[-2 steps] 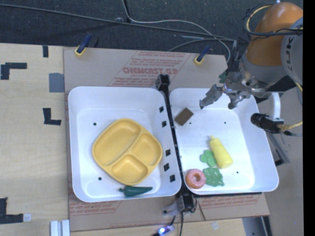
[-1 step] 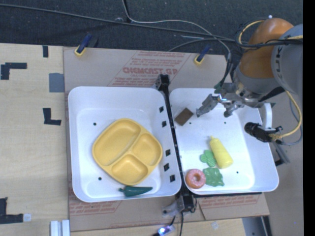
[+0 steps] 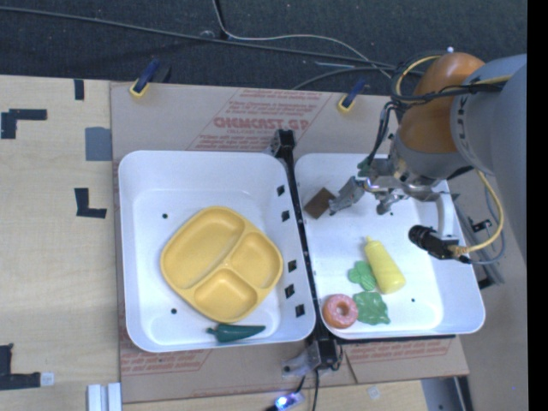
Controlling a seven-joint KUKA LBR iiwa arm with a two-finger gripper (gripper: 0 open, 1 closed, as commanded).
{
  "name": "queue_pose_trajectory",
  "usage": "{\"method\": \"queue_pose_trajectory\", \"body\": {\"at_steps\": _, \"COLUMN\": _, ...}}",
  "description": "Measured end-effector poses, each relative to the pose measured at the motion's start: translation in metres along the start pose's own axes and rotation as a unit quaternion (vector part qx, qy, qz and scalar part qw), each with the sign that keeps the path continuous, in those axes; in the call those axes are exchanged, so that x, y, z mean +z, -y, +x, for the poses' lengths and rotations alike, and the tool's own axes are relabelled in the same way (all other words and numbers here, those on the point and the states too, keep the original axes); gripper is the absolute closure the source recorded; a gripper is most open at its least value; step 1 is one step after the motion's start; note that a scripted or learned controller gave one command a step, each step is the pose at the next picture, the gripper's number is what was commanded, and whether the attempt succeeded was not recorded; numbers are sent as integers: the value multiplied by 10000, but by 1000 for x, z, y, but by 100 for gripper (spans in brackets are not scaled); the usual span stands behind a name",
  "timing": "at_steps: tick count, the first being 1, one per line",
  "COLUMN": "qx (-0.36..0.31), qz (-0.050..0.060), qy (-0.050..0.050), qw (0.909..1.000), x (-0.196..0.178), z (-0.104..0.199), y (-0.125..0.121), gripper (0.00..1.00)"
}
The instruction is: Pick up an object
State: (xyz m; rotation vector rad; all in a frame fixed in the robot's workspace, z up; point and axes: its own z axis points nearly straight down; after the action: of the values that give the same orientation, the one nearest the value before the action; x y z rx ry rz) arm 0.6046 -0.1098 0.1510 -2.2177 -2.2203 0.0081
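The right bin (image 3: 462,315) holds a small brown block (image 3: 318,202) near its left wall, a yellow mustard bottle (image 3: 385,265), two green leafy pieces (image 3: 372,308) and a pink-iced donut (image 3: 340,311). My gripper (image 3: 366,200) hovers over the upper middle of this bin, just right of the brown block and above the mustard bottle. Its fingers are spread open, with nothing between them. One fingertip (image 3: 346,198) points toward the brown block, close to it.
The left bin (image 3: 137,229) carries a yellow divided plate (image 3: 223,262) and a dark green pepper (image 3: 235,333) at its front edge. A black divider (image 3: 295,229) runs between the bins. Cables hang off the arm at the right.
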Motion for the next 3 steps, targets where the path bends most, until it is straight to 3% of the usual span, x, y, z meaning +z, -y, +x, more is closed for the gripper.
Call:
{"method": "queue_pose_trajectory", "body": {"at_steps": 1, "qx": -3, "qz": 4, "qy": -2, "qw": 10000, "x": 55, "z": 8, "y": -5, "gripper": 0}}
{"method": "queue_pose_trajectory", "body": {"at_steps": 2, "qx": -11, "qz": -10, "qy": -8, "qw": 10000, "x": 42, "z": 9, "y": -6, "gripper": 100}}
{"method": "queue_pose_trajectory", "body": {"at_steps": 3, "qx": 0, "qz": -45, "qy": -4, "qw": 10000, "x": -7, "z": 1, "y": -4, "gripper": 100}}
